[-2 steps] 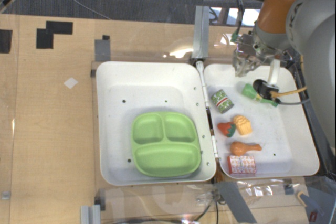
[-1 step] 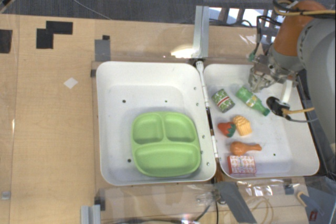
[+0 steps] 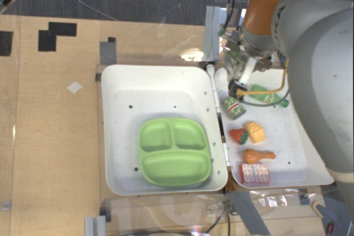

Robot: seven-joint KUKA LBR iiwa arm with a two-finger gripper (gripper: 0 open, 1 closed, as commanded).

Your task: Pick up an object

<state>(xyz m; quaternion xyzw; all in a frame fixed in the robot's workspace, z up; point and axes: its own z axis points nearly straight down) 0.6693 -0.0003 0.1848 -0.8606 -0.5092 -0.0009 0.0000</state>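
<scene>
My gripper [image 3: 237, 75] hangs over the back left corner of the right bin [image 3: 287, 143], under the orange wrist band. Just in front of it a small green can with a red and white label [image 3: 234, 108] lies on its side by the bin's left wall. Behind the yellow cable lies a green packet [image 3: 267, 98]. Further forward are a red strawberry-like toy [image 3: 238, 136], a yellow corn-like piece [image 3: 255, 131], an orange drumstick-shaped toy [image 3: 257, 156] and a red and white packet [image 3: 255, 173]. I see nothing held in the gripper.
The left bin [image 3: 127, 96] holds a green divided plate [image 3: 174, 151] at its front. A raised wall [image 3: 217, 113] separates the two bins. The grey arm covers the right side of the right bin.
</scene>
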